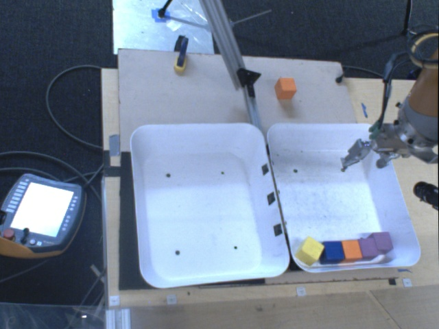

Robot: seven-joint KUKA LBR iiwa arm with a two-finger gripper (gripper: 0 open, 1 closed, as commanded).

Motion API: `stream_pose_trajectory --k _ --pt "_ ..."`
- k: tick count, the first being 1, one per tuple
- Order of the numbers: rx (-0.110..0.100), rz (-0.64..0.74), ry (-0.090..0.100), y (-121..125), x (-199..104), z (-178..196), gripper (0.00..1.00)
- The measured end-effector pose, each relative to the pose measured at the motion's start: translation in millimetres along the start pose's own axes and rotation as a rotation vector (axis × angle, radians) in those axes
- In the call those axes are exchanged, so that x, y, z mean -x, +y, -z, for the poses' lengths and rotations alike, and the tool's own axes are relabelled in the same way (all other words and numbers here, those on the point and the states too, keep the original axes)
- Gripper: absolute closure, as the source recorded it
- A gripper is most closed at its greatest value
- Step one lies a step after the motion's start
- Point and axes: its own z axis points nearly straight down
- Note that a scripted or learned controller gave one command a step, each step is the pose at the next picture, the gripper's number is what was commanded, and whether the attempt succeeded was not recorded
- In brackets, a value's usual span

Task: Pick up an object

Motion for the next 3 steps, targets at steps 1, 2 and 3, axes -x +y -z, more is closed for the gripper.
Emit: stream_pose_trajectory --k 1,2,3 --pt "0.011 0.005 -0.003 37 -14 101 0.0" --pt "-0.003 -0.005 -0.001 0 7 76 0.0" --pt "0.0 -0.001 -0.002 2 5 77 0.0"
